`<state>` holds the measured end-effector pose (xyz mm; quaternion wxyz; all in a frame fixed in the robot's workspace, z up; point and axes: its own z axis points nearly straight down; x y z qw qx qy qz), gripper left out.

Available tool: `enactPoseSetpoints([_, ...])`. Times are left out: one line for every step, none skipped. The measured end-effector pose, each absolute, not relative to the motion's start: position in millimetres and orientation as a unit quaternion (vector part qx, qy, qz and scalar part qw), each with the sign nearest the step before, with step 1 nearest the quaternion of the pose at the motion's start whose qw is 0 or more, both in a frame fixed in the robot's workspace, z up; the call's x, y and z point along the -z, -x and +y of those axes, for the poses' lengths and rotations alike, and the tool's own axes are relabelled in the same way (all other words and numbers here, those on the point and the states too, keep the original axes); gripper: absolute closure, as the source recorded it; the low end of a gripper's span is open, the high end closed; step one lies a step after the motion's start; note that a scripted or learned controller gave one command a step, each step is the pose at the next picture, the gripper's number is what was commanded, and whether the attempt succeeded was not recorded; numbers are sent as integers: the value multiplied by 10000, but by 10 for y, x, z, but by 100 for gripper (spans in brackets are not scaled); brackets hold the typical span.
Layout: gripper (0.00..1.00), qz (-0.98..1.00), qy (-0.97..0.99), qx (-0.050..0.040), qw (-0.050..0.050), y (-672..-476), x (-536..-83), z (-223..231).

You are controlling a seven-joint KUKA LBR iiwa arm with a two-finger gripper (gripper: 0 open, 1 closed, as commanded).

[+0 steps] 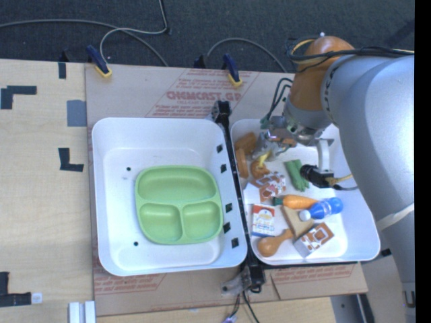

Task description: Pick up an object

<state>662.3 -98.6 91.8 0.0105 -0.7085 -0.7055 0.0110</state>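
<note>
My gripper hangs low over the back left part of the right bin, under the orange-banded wrist. Just below it lie a yellow piece and two brown pieces. Further forward in the same bin are a green piece, a small red and white packet, a carrot, a blue bottle, a small carton, a brown box and a brown pear-shaped piece. I see nothing lifted off the bin floor.
The left bin holds a green divided plate. A black ridge with clips separates the bins. The grey arm covers the right bin's right side. Cables trail behind the bench.
</note>
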Motion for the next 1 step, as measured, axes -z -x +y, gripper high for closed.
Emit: enactPoseSetpoints([100,-7083,7059,8,-3,-6363,-1853,-304])
